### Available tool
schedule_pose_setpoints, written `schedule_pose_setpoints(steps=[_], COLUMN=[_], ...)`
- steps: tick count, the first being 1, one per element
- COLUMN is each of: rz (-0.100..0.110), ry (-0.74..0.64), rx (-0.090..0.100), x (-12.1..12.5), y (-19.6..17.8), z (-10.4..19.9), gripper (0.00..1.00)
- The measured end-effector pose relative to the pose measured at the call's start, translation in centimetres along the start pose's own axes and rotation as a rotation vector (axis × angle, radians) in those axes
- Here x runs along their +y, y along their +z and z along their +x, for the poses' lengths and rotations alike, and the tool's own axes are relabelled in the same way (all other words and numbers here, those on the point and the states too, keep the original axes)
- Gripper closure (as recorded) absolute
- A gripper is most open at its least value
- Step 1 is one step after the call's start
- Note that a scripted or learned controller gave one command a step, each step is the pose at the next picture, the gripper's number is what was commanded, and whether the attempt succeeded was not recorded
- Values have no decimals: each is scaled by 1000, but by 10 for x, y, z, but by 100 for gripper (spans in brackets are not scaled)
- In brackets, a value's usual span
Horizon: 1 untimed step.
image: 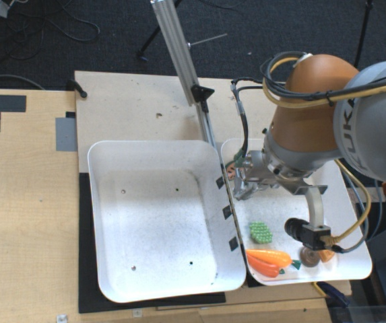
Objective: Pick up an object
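Objects for picking lie in the right bin point(354, 264): a green knobbly piece point(261, 232) and, nearer the front rim, an orange carrot-like toy point(269, 261). The gripper point(242, 182) sits low at this bin's left wall, behind the green piece and apart from it; whether it is spread or closed cannot be told. The left bin point(112, 180) lies alongside. Likely risk: closing here catches the bin wall or nothing, since both toys lie nearer the front.
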<state>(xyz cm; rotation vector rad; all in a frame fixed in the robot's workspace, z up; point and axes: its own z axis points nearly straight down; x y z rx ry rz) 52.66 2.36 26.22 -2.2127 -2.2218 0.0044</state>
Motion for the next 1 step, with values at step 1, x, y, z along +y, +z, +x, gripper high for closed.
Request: schedule_pose_setpoints(steps=[1], rz=[0], ry=[1], rx=[0], x=[-7], y=[3], z=[43], gripper=[100])
